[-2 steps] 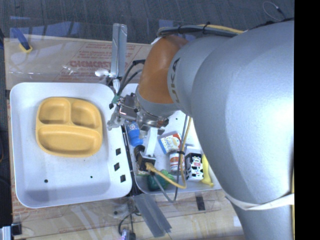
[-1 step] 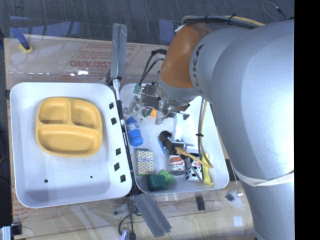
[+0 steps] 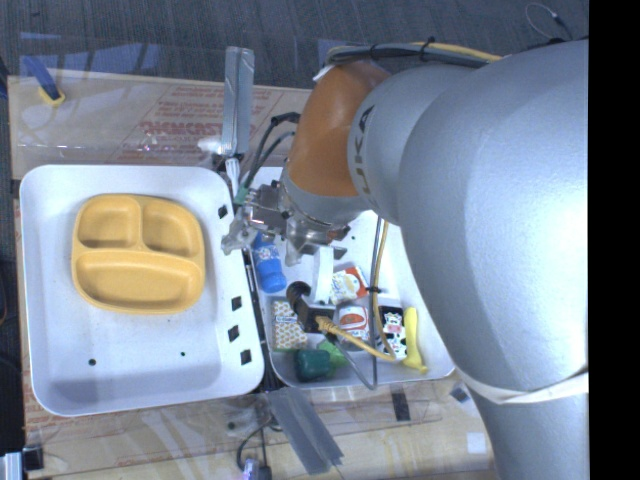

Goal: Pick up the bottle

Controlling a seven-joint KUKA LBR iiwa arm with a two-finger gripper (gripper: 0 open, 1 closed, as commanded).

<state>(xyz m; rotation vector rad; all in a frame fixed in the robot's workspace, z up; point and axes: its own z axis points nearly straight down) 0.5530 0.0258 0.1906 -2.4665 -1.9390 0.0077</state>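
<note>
Gripper (image 3: 262,230) low in right bin (image 3: 425,368), just above blue bottle (image 3: 269,270); finger state impossible to tell. Yellow divided tray (image 3: 138,253) lying in left bin (image 3: 50,368).

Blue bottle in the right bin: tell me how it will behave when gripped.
The blue bottle looks small and round-bodied, so it would probably roll if nudged. It lies close under the gripper beside the bin wall, likely limiting finger room. Probably light plastic.

Robot lab: KUKA arm (image 3: 480,188), two white bins (image 3: 40,298), taped bench (image 3: 150,118)
</note>
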